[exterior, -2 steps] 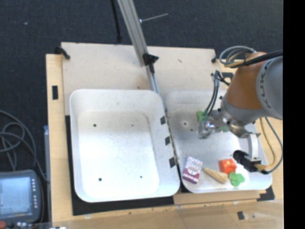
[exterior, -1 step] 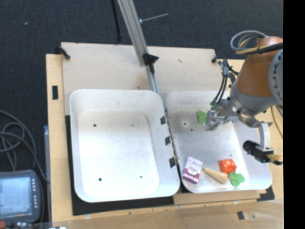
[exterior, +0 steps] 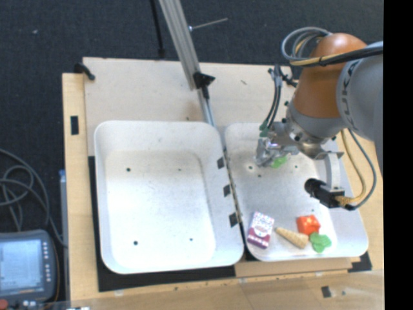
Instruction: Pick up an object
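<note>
Along the near edge of the right bin (exterior: 348,241), a purple carton (exterior: 260,230), a tan cone (exterior: 293,237), a red piece (exterior: 308,224) and a green piece (exterior: 320,241) are sitting close together. Beyond them, the bin's middle floor is lying open. Farther back, the gripper (exterior: 266,152) is hovering low beside a small green object (exterior: 279,162); whether its jaws are closing on it I cannot tell. The left bin (exterior: 103,173) is lying beside it.

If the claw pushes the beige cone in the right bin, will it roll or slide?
The cone lies on its side with its narrow tip toward the purple box, so a sideways push would probably make it roll in a curve, not straight. It looks like a small toy, so likely light. It lies close to the box and a red piece, which may block it.
</note>
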Controlling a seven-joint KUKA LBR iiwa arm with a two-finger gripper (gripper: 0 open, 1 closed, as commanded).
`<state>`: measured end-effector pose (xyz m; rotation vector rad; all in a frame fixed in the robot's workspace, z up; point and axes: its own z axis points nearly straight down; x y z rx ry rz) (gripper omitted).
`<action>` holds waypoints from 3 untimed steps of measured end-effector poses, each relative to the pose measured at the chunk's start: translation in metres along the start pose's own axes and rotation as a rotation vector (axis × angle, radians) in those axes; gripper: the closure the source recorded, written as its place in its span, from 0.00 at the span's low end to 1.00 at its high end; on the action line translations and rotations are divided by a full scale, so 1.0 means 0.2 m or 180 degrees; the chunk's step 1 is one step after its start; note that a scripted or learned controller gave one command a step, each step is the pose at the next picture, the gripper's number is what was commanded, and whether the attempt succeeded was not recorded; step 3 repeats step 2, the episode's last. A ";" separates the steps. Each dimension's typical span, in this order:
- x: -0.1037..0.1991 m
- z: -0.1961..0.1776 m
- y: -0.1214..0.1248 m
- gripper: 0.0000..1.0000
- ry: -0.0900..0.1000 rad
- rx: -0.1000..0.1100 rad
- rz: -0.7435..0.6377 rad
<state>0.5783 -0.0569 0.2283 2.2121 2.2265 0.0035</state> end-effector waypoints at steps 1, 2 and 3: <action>0.28 -0.07 0.05 1.00 0.0008 0.0003 -0.0004; 0.51 -0.11 0.12 1.00 0.0007 0.0004 -0.0001; 0.51 -0.11 0.12 1.00 0.0007 0.0004 -0.0001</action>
